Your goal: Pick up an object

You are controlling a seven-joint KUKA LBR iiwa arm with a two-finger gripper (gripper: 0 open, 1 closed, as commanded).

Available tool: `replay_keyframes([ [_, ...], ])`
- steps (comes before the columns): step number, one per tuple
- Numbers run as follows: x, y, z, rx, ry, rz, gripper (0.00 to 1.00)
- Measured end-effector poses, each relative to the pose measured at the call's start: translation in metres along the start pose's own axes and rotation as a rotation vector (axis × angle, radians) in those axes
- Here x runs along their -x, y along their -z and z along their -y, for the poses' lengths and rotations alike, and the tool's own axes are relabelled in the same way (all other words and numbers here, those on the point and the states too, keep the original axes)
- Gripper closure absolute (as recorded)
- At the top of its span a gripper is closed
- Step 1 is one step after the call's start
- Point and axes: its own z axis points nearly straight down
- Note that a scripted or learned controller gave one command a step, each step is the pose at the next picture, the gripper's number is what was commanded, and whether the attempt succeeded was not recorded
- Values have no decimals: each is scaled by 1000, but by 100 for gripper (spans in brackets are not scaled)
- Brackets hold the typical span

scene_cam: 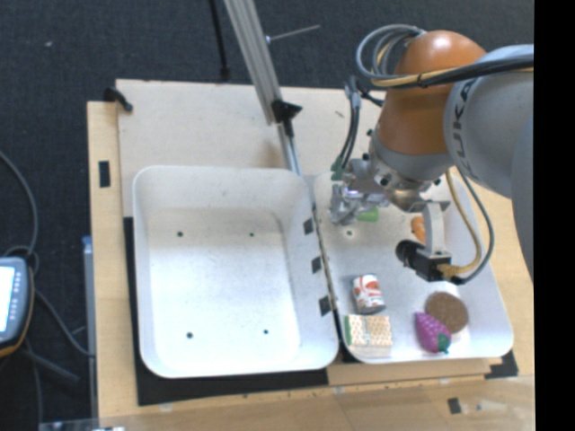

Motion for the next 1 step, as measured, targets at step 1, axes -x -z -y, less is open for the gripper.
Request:
replay_keyframes([
  [1, -42, -5, -1, -2, 1, -1, 100],
])
